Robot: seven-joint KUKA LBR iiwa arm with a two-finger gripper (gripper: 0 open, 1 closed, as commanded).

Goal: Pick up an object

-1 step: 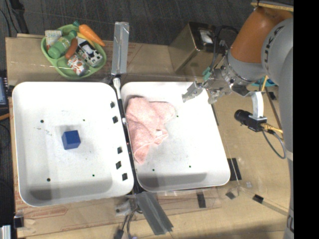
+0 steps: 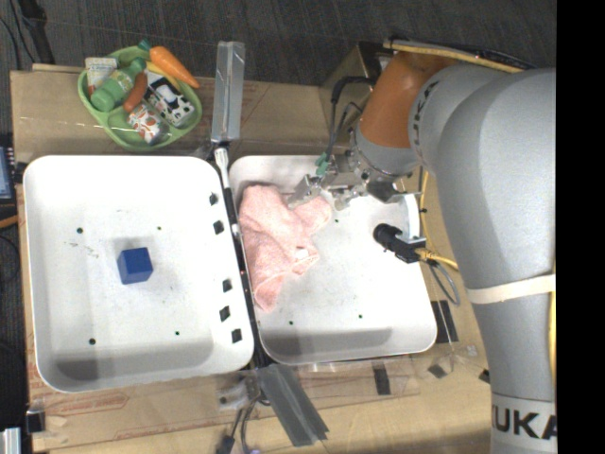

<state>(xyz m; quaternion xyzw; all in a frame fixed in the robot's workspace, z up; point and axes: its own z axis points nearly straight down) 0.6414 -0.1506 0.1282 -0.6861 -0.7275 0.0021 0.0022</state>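
1. On a wooden bench, two shallow white bins side by side: left bin, right bin.
2. In the right bin, bunched against its left wall: a crumpled pink cloth, spread from near the far rim down past the middle of that wall.
3. Right at the cloth's far right corner: the claw, low inside the bin. Touching the fabric or just above it, hard to say. Spread or pressed together, cannot tell from this slant.
4. Reaching in from the right: the grey arm, its orange band just behind the claw, hanging over the right bin's far right part.
5. In the left bin, left of centre: a blue block, well apart from the claw, with both bins' inner walls between.
6. Outside the bins, at the bench's far left: a green bowl heaped with small toys, among them an orange carrot.
7. Along the seam between the bins: small black clips. At its far end, a grey metal bar, just beside the left bin's far right corner.
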